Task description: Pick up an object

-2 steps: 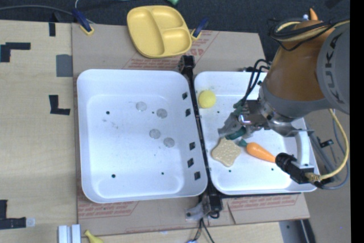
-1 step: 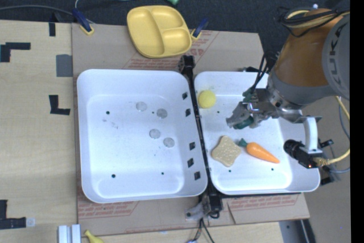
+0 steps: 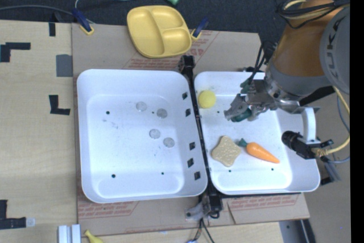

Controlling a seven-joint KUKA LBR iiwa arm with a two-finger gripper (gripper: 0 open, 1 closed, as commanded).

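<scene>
Hovering above the right bin [image 3: 301, 179], gripper [image 3: 239, 112] state impossible to tell. Nearest target judged the yellow ball [image 3: 207, 99], just left; carrot [image 3: 260, 151] and bread slice [image 3: 227, 151] nearer the front. Best centred over one piece before descending

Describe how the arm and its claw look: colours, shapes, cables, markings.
The arm is bulky and rounded, with a grey shell, a broad orange band above the wrist and part of a dark letter marking at its edge. Thin dark and pale cables loop over the top and down the wrist. The claw is small, grey metal with teal-green tips.
</scene>
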